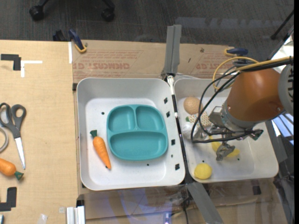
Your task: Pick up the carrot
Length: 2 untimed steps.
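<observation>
The two bins (84, 139) look like smooth white plastic with a slight sheen. The teal divided plate (137, 131) is matt, smooth plastic. The carrot (101, 151) in the left bin seems a matt orange plastic toy. The worktop (37, 125) on the left is pale wood-grain board; brown printed cardboard (117, 59) lies at the far side. The arm's orange band (254, 94) is glossy.
</observation>
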Tool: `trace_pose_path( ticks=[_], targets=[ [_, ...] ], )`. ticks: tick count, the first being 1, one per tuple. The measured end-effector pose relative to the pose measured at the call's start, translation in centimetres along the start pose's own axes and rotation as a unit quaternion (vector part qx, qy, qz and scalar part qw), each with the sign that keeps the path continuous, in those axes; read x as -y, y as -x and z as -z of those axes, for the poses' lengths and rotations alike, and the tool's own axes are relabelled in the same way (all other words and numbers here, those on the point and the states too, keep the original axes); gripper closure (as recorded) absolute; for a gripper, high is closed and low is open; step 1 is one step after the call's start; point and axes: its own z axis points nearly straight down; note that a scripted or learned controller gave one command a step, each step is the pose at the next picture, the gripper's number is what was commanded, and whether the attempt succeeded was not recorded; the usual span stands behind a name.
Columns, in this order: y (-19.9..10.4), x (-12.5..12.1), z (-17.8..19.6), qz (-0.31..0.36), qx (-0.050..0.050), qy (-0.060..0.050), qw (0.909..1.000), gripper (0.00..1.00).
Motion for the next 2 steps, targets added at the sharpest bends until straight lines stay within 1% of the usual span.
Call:
trace_pose_path(
  ticks=[1,2],
  targets=[
    [0.2,0.0,1.0,-0.001,0.002,-0.001,1.0000,1.00],
    [-4.0,4.1,16.8,0.076,0.000,0.000,0.9971,1.00]
  ],
)
